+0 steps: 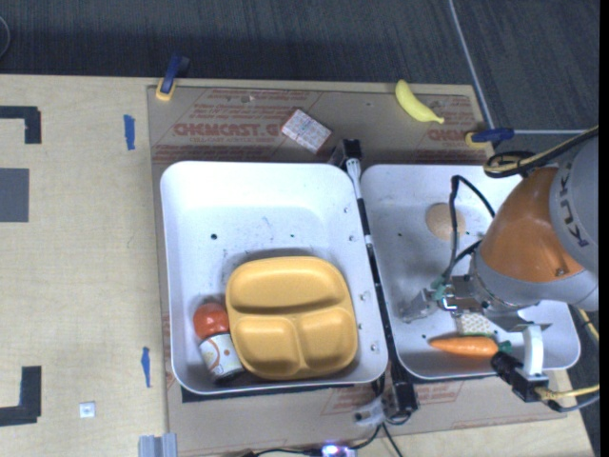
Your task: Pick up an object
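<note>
Nearest the camera, along the front wall of the right bin (pixel 561 350), an orange carrot (pixel 463 347) lies flat on its side, with a pale patterned item (pixel 475 324) just behind it and partly under the arm. The arm (pixel 538 241) reaches in from the right over this bin, and the hand (pixel 430 300) sits low above the bin floor, just behind and to the left of the carrot; small metallic parts show there, but whether it is spread or closed cannot be told from this angle, and nothing is seen held in it. A tan rounded object (pixel 440 221) rests well apart, toward the back of the same bin. The left bin (pixel 190 198) holds a large yellow compartment tray (pixel 290 314), with a red-orange piece (pixel 210 320) and a small white can (pixel 220 354) wedged against its left edge. On the cardboard behind the bins lie a banana (pixel 417 103) and a small patterned block (pixel 305 129). As a judgement, the carrot is the likeliest target, and the risks follow from its position: it lies close to the front wall, so a descent slightly off line could strike the rim or push the carrot against it; its tapered, rounded form could roll or slip out of a closing grip; the neighbouring patterned item could be caught along with it.
</note>
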### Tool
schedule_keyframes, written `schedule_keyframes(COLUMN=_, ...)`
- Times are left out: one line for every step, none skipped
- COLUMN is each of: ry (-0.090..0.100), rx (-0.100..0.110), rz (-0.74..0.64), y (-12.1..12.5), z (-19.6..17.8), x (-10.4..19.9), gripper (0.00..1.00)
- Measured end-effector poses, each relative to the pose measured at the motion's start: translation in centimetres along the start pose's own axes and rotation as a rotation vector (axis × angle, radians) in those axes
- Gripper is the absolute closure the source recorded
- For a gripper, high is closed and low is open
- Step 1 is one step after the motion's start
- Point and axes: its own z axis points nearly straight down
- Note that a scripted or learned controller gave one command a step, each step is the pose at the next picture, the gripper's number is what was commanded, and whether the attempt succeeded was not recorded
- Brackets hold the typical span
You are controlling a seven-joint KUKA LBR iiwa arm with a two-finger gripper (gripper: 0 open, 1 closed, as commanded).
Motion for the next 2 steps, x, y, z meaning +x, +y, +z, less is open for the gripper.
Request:
schedule_keyframes(ry=-0.002, rx=-0.006, rz=0.000, y=0.19, z=-1.09, x=-0.05, gripper=1.00)
schedule_keyframes(ry=-0.001, rx=-0.005, rz=0.000, y=0.18, z=-1.07, x=-0.01, gripper=0.00)
